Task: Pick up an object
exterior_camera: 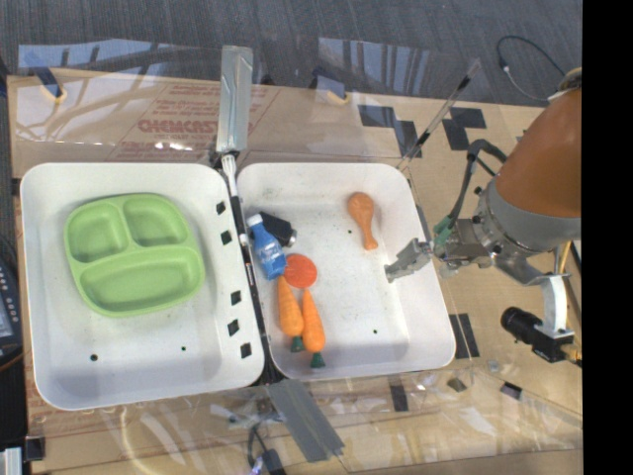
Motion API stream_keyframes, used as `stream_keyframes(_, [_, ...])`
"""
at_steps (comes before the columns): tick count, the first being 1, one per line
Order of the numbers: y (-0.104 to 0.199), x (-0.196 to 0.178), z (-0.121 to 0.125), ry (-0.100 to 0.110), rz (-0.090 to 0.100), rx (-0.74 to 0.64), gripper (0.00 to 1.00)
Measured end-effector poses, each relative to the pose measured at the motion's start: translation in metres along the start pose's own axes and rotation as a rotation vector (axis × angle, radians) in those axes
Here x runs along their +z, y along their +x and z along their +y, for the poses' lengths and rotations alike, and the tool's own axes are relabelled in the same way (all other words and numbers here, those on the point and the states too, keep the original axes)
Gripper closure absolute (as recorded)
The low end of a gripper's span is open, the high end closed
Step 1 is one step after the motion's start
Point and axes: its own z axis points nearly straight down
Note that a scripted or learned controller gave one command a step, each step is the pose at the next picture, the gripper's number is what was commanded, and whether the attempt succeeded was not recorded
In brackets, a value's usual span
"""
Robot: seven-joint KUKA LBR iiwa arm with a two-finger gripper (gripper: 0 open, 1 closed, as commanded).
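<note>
Two white bins are seen side by side on a cardboard-covered surface, dark carpet beyond. The gripper is held over the right bin's right rim, nothing gripped; its opening cannot be told. Carrots lie well left of it.

- Orange drumstick, lying flat, upper right of right bin.
- Two carrots side by side, green ends down.
- Blue bottle by left wall, beside red-orange disc.
</note>
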Motion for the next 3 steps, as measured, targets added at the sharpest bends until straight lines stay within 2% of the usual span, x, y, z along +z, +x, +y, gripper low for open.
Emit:
stream_keyframes(1, [0.068, 0.139, 0.0, 0.001, 0.001, -0.2, 0.0])
stream_keyframes(2, [0.089, 0.17, 0.006, -0.015, 0.004, -0.163, 0.0])
stream_keyframes(3, [0.09, 0.158, 0.008, -0.02, 0.003, -0.171, 1.0])
